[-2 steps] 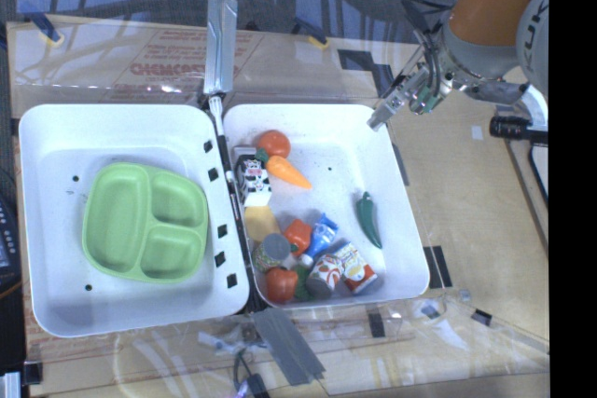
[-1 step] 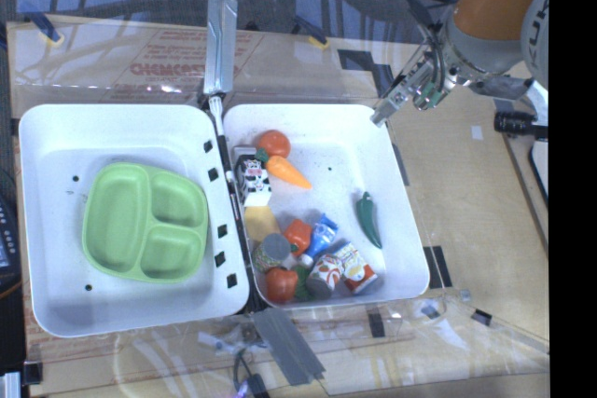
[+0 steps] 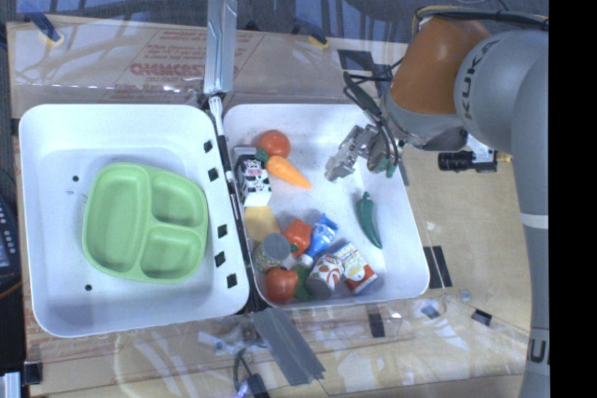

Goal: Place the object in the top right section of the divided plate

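Note:
A green divided plate (image 3: 145,222) lies in the left bin (image 3: 56,135), with one long section on its left and two smaller ones on its right. The right bin (image 3: 322,121) holds the loose objects: a tomato (image 3: 273,144), a carrot (image 3: 288,171), a green pepper (image 3: 368,219), a black and white carton (image 3: 252,181) and a cluster of small items near its front. My gripper (image 3: 341,167) hangs over the right bin's upper right part, just right of the carrot, fingers pointing down and left. I see nothing between its fingers.
The front cluster includes a red and white can (image 3: 340,270), a blue packet (image 3: 322,233), a second tomato (image 3: 280,284) and a yellow block (image 3: 260,221). A metal divider (image 3: 220,51) runs between the bins. The grey arm with its orange band (image 3: 434,70) enters from the right.

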Robot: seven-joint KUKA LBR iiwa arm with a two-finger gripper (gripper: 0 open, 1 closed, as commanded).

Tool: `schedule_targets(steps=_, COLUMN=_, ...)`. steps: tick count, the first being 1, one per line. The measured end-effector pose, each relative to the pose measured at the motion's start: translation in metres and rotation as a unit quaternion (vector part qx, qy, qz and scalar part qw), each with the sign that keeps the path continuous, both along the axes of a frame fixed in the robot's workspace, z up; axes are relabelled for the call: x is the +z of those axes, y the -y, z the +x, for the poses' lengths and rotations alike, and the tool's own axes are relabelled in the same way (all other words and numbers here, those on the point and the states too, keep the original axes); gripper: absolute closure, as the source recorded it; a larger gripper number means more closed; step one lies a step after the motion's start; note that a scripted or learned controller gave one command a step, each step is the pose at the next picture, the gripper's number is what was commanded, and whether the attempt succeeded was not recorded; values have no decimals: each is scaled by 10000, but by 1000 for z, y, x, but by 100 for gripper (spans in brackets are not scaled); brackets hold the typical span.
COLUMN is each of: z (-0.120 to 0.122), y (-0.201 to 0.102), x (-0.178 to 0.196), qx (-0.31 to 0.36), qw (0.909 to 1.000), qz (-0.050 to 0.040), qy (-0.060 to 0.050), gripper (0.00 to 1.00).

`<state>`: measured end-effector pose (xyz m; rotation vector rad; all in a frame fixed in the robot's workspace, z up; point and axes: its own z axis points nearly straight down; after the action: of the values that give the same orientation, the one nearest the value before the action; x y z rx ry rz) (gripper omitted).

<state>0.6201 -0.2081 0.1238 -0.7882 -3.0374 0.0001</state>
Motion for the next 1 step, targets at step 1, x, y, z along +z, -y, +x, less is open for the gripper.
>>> schedule_targets(steps=1, z=-36, y=1, x=-29, qx=1753, qw=9845, qz=-11, qy=31, gripper=100)
